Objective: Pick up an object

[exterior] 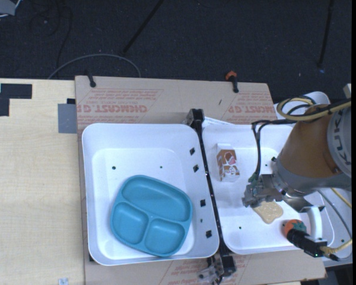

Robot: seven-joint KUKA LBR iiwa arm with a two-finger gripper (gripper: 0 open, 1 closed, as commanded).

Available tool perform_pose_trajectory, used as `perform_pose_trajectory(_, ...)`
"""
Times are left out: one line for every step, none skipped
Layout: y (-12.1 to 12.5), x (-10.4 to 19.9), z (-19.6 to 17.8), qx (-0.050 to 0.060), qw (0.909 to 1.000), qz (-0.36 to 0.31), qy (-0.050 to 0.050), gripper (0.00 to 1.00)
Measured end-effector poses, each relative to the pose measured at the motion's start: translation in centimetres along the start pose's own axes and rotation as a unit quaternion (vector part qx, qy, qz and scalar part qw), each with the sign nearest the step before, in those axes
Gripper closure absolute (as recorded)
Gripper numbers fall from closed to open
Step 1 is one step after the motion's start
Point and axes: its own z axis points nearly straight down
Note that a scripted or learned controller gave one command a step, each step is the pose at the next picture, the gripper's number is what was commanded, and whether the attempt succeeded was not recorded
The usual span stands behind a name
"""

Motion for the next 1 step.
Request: perform_pose_trajectory(0.07,-0.07,-4.45,0.001,1.0,0.0,0.0,1.0)
